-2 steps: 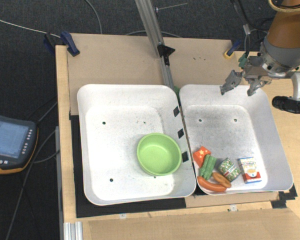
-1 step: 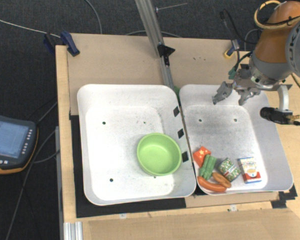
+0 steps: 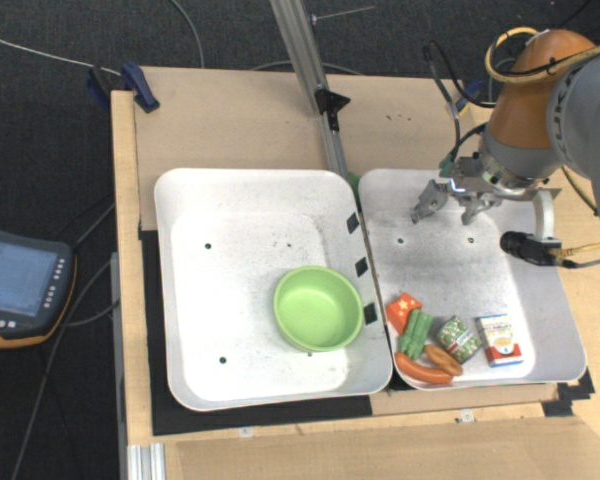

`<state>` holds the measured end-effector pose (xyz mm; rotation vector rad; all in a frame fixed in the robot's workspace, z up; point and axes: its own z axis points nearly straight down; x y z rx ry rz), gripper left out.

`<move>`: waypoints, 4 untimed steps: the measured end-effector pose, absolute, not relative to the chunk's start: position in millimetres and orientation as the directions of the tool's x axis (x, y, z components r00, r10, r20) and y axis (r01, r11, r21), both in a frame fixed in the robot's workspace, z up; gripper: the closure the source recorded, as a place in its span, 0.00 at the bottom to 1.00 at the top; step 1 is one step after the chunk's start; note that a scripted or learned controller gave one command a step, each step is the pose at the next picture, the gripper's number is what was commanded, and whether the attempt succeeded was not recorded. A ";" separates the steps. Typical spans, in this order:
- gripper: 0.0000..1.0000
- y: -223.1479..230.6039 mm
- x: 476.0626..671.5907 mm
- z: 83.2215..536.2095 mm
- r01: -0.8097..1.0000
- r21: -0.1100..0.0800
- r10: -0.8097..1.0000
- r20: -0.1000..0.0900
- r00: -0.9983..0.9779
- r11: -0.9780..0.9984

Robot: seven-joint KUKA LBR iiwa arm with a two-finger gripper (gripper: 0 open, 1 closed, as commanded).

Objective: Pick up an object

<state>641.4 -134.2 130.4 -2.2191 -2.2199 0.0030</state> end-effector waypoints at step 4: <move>1.00 -127.5 649.0 229.4 1.000 0.006 1.000 -0.001 -0.001 0.001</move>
